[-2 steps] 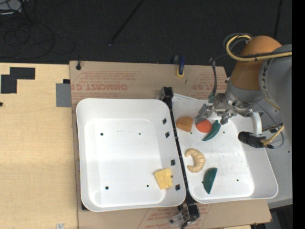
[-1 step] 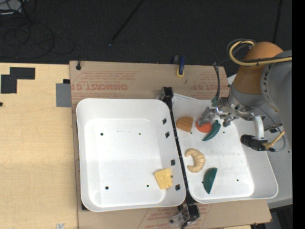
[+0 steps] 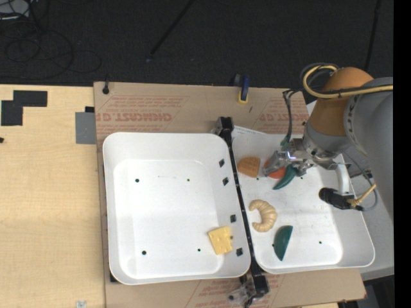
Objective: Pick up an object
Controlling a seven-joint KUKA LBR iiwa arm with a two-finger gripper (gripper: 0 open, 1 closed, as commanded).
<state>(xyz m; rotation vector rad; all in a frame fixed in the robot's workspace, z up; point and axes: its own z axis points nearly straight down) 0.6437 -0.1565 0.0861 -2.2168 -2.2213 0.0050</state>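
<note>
Progress is hard to judge from where I stand, and I think the pick is not finished. No object hangs free above the bins.

Nearest to me, the left bin (image 3: 119, 172) holds one thing, a yellow cheese-like block (image 3: 221, 240) close to its near right corner, beside the divider. The right bin (image 3: 359, 252) has more in it. A dark green leaf-shaped piece (image 3: 282, 242) lies near its front edge, and just behind it a pale croissant (image 3: 263, 215), the two lying apart. Farther back, an orange-brown piece (image 3: 249, 167) sits by the divider.

At the far side of this bin the tool (image 3: 289, 163) is low over a red piece (image 3: 276, 171) and a green pepper-like piece (image 3: 284, 179). It seems to touch them, but whether it is open, closed or gripping one I cannot tell. What is left, I think, is a sure grasp and the lift.
</note>
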